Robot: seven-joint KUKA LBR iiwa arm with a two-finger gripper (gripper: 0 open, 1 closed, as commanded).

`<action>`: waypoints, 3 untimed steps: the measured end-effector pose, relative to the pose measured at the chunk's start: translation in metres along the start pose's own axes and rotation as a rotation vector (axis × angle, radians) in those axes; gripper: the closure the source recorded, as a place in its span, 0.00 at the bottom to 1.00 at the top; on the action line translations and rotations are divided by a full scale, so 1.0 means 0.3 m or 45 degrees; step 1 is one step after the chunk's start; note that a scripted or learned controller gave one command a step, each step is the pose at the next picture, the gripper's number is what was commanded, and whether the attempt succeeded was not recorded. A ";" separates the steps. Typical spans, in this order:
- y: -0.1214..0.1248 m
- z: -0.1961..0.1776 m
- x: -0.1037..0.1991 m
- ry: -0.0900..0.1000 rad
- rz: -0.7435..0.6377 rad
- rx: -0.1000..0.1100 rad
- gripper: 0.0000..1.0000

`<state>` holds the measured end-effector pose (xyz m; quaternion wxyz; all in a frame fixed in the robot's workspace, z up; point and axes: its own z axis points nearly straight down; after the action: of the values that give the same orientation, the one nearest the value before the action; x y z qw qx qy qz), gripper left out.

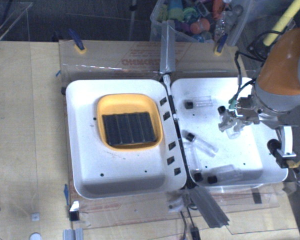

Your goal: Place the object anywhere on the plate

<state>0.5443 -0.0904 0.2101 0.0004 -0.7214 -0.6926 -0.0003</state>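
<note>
A yellow plate (pixel 103 109) lies in the left bin (pixel 80 149) with a dark ribbed rectangular block (pixel 129 128) on it. The right bin (pixel 250 156) holds three clear vials with black caps: one at the back (pixel 199 103), one near the divider (pixel 201 144), and one along the front wall (pixel 224 174). My gripper (pixel 229 120) hangs over the right bin's middle-right area, well to the right of the plate. A small clear piece (pixel 234 129) shows right at its tip, and I cannot tell whether it is held.
A grey divider with black clips (pixel 170 129) separates the two bins. A clear box of colourful toys (pixel 200 6) stands behind the bins. The arm's grey body with the orange band (pixel 285 69) covers the right bin's far right corner.
</note>
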 end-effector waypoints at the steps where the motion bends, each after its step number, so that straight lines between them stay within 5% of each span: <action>1: 0.000 0.000 0.000 0.000 0.000 0.000 0.00; 3: 0.044 -0.034 -0.419 -0.003 -0.047 -0.003 0.00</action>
<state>0.5524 -0.2166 0.2201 -0.0014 -0.7084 -0.7058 -0.0001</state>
